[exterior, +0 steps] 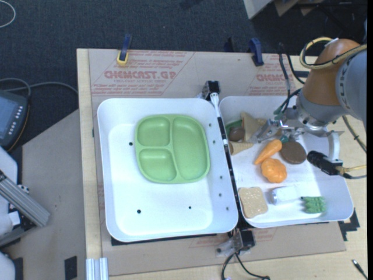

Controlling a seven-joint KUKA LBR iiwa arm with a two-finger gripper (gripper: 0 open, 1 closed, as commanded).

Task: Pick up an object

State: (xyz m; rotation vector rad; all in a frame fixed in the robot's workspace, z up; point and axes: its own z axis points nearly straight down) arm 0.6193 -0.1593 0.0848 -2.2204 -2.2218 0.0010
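Gripper [273,129] sits low in the right bin [344,200], fingers look spread apart w/ nothing between them. Carrot [268,151] lies just below-left of the tips, long axis diagonal, thin end down-left. Orange lump [274,170] and brown disc [293,153] crowd it; cracker [253,201] nearer the front edge. Left bin [116,203] has a green tray [172,148], lots of room.

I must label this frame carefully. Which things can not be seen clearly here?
- Gripper: camera view, finger state too small and cluttered to judge.
- Brown wedge: partly hidden behind the gripper.
- White item beside the green toy: washed out against the right bin.
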